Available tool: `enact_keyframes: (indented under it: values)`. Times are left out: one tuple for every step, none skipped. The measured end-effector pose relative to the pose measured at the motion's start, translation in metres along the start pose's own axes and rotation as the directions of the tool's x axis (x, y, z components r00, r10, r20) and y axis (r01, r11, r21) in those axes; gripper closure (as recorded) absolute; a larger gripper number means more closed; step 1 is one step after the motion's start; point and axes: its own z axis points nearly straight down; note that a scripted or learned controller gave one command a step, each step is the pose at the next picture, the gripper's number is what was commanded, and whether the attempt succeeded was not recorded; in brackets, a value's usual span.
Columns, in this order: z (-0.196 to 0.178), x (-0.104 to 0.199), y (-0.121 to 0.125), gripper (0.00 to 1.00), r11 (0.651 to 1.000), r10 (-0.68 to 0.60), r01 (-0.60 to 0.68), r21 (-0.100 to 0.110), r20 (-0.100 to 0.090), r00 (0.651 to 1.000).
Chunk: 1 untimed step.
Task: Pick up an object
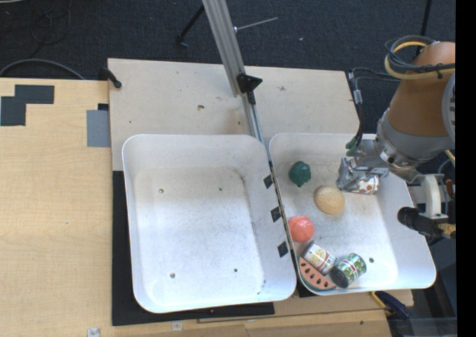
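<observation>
The arm is in over the right bin, wrist low, and the gripper sits at the bin's upper right, right on top of a small red-and-white packet. Whether the jaws are apart or together, I cannot tell; the wrist body hides them from this angle. The packet looks to be at or under the tips, but nothing shows it pinched, so no grasp can be called yet.

Just beside the packet, toward the bin's middle, lies the tan egg, near enough to get nudged. The green ball is a bit further left, by the divider. Down in the near corner a tight cluster: the red ball, a small can, a green can and a melon slice, all touching or nearly so. The left bin plays no part here.

For a clean pick, I'd judge the packet the natural target. It is flat and likely crinkly, so the jaws want to straddle it squarely and close slowly, then lift straight up. The risk is the egg rolling in or the packet slipping out sideways against the bin wall.
</observation>
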Motion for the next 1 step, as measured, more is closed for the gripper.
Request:
enact_keyframes:
  values:
    - [0.0077, 0.0465, -0.0120, 1.00, 1.000, -0.004, 0.004, 0.006, -0.003, 1.000]
